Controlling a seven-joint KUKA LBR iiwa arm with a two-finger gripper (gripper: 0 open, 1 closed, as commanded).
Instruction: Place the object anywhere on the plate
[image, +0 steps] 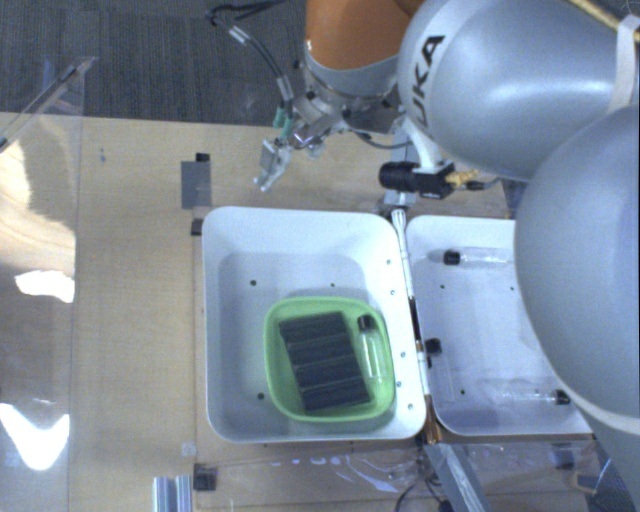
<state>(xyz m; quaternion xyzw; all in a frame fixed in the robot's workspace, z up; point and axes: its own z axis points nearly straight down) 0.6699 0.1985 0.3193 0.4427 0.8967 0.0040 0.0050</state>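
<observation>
Two white bins sit on a wooden bench, and the dark ridged object (322, 362) already lies on the green plate (277, 372) in the left bin (225, 330), so the task looks done, with the gripper (270, 168) raised behind, open and empty.

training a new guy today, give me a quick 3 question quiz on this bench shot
1. True or false: the green plate sits in the right bin.
2. What lies on the plate? A) a dark ridged block B) a spoon C) an apple
3. Fill in: the pincer hangs above the bench, beyond the far edge of the ____ bin.

Key: 1 false, it sits in the left bin. 2 A, the dark ridged block. 3 left.
</observation>
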